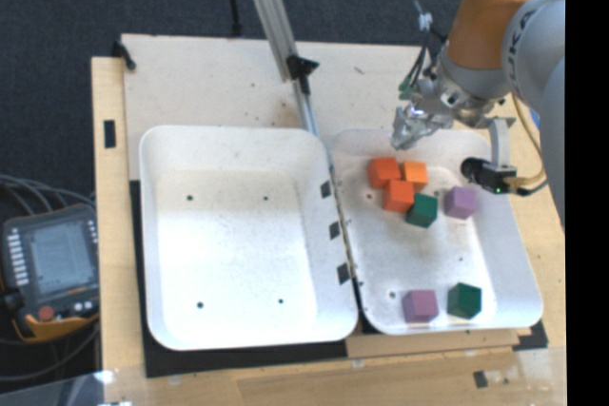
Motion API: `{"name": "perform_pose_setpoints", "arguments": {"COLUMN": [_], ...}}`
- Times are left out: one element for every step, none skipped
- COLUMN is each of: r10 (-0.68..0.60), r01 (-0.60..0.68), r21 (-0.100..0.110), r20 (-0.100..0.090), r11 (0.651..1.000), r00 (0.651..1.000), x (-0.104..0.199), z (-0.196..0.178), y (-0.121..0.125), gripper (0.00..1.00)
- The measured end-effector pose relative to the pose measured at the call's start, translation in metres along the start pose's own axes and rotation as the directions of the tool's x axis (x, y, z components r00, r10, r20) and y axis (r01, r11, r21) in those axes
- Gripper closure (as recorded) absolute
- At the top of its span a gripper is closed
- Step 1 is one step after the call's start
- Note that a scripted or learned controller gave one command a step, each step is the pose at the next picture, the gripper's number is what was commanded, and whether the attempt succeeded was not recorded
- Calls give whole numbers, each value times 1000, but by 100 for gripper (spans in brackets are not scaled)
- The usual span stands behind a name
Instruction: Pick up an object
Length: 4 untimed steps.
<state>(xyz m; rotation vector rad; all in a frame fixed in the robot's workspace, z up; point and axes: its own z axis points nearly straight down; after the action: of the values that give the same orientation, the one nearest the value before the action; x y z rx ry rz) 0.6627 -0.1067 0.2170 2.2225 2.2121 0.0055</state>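
In the right bin (495, 247) lies a cluster of blocks: an orange cube (384, 171), a smaller light-orange block (415, 172), another orange block (399, 195), a green block (422, 209) and a purple block (461, 203). Near the bin's front edge sit a second purple block (420, 304) and a second green block (464, 299). My gripper (407, 130) hangs over the bin's far edge, just above and behind the orange cubes, with nothing visibly held.
The left bin (157, 204) stands beside the right one. A slanted aluminium post (271, 14) rises behind the bins. A teach pendant (52, 266) lies off the bench at the left. A black cable connector (485, 172) hangs over the right bin's right side.
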Motion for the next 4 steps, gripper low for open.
{"name": "perform_pose_setpoints", "arguments": {"r10": [1,-8,-11,-10], "r01": [-1,8,11,10], "r21": [6,6,6,8], "r20": [0,-2,-4,-2], "r11": [1000,1000,1000,1000], "r00": [1000,1000,1000,1000], "x": [-1,34,76,114], "z": [7,-3,-16,-10], "y": [0,-34,-53,-83], "gripper": [100,100,100,100]}}
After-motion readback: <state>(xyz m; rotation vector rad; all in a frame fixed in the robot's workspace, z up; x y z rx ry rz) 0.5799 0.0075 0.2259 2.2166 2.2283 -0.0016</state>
